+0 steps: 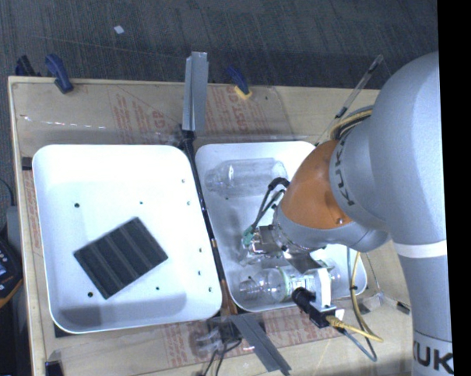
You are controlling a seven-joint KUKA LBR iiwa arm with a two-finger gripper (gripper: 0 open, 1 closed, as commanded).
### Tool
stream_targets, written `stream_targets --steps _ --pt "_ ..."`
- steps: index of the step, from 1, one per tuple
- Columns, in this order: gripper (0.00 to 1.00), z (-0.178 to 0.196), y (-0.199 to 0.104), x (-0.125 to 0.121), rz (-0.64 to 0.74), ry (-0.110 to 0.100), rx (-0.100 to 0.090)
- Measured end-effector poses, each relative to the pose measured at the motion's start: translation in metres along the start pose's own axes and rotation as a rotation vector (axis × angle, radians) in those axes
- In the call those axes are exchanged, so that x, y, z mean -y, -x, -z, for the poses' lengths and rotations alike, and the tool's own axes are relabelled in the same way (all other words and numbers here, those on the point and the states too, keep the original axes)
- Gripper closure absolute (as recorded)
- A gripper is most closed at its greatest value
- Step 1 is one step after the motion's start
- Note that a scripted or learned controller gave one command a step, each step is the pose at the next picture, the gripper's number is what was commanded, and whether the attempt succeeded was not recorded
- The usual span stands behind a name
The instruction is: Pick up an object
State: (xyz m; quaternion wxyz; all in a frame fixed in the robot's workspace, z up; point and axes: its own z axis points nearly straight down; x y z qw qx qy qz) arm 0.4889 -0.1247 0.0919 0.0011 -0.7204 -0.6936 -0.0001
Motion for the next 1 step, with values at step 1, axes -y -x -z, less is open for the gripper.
stream_targets --steps 1 --pt "0.0 0.0 0.0001 0.0 0.0 0.0 0.0"
